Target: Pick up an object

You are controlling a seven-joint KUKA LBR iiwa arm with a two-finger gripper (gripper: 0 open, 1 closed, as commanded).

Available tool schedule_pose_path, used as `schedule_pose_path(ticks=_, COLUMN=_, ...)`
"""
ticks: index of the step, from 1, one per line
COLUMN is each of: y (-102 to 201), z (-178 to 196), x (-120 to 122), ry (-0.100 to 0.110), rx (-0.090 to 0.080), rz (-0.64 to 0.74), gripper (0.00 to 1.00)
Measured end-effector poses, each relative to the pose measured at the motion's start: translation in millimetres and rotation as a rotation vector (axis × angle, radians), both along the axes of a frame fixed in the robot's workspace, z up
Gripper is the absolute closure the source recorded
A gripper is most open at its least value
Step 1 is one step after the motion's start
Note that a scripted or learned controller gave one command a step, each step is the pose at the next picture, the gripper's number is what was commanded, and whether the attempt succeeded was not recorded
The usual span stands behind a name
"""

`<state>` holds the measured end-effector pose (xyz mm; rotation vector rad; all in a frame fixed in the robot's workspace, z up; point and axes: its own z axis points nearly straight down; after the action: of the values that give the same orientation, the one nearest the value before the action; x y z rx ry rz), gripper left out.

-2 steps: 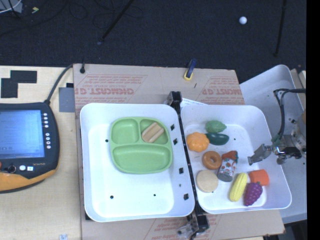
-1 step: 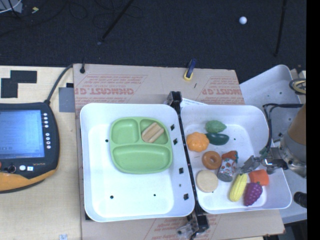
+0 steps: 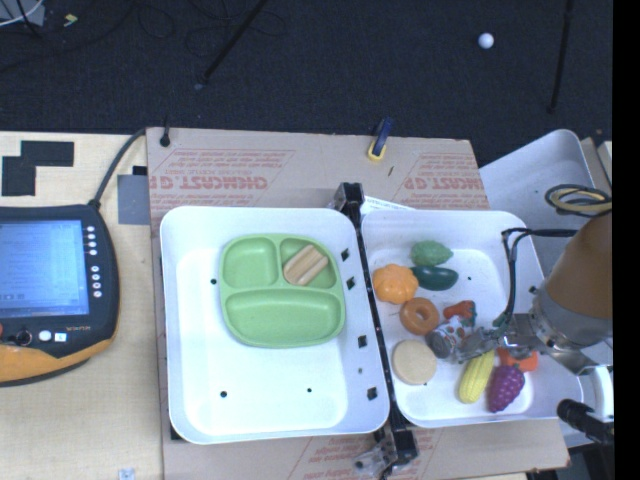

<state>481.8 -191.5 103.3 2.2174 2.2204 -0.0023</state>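
The right bin (image 3: 510,230) holds several toy foods: an orange (image 3: 395,283), a green pepper (image 3: 431,253), a dark green vegetable (image 3: 437,278), a brown donut (image 3: 420,316), a pale round biscuit (image 3: 414,362), a yellow banana (image 3: 476,376), purple grapes (image 3: 505,387) and a small red piece (image 3: 460,310). My gripper (image 3: 449,345) reaches in from the right and sits low in this bin. It is just right of the biscuit, below the donut and beside the banana's upper end. Nothing is visibly lifted in it.
The left bin (image 3: 200,368) carries a green divided plate (image 3: 280,308) with a tan wooden block (image 3: 305,264) in its upper right section. A teach pendant (image 3: 50,288) lies at the far left. A blue and yellow clamp (image 3: 379,140) sits on the cardboard behind the bins.
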Motion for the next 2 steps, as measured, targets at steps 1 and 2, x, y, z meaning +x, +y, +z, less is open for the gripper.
schedule_pose_path(ticks=1, y=-3.7, z=-8.6, x=3.5, ry=-0.009, rx=-0.007, rz=-0.005, gripper=0.00)
schedule_pose_path(ticks=2, y=-5.5, z=2.7, x=5.3, ry=-0.016, rx=-0.010, rz=-0.009, gripper=1.00)
